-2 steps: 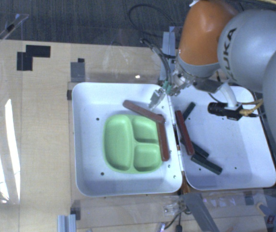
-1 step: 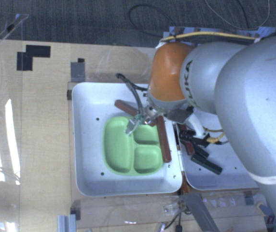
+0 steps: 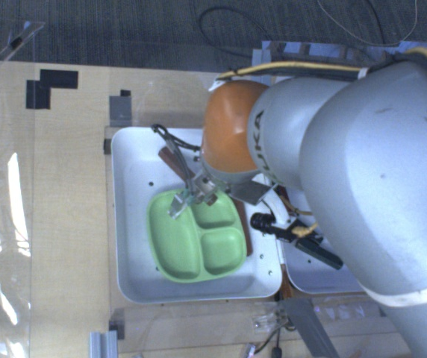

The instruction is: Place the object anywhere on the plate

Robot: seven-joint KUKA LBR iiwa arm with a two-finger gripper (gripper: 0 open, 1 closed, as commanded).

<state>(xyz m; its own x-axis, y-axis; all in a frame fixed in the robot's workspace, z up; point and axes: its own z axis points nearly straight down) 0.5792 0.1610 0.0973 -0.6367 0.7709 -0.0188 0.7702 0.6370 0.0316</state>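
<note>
Object [image 3: 175,209] — a small metallic-looking piece, too small to identify, at the plate's far-left compartment | gripper [image 3: 191,195] — right above it, whether it grasps the piece cannot be told | plate [image 3: 170,253] green, three compartments, in the left bin [image 3: 131,222] | arm [image 3: 333,162] covers most of the right bin [image 3: 310,278]

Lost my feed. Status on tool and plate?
Tool low over green plate, upper left compartment. Plate in left bin. Arm covers right bin.
</note>
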